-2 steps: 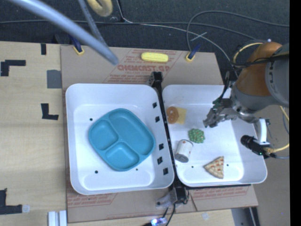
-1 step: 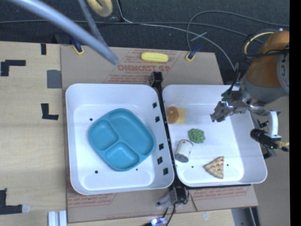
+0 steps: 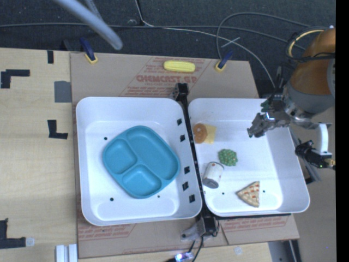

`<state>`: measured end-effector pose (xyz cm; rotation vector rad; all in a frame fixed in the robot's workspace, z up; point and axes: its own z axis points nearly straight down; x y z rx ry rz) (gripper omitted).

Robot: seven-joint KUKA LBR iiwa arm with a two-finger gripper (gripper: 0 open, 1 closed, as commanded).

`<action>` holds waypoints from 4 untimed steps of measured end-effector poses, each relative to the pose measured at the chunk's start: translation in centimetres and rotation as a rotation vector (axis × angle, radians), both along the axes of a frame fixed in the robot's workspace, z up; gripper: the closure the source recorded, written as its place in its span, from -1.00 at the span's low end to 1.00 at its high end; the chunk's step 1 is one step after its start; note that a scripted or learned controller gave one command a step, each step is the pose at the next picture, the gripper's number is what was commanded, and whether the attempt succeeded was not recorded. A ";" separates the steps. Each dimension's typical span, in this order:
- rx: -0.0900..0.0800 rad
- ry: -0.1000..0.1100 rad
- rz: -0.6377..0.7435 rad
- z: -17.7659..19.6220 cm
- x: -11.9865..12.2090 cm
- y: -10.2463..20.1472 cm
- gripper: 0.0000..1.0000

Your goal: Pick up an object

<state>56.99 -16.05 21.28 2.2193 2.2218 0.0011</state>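
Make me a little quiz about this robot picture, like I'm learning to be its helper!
1. True or false: the blue plate lies in the left bin.
2. Which lies nearest the gripper? A) pizza slice B) green broccoli C) yellow banana
3. Fill in: the banana lies outside both bins, on the brown ____.

Key: 1 true. 2 B. 3 cardboard.
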 end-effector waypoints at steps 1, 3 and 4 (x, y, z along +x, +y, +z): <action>0.002 0.001 0.005 0.7 0.6 4.7 1.00; 0.001 0.003 0.006 0.8 2.4 15.9 1.00; 0.001 0.003 0.005 0.5 2.7 20.7 1.00</action>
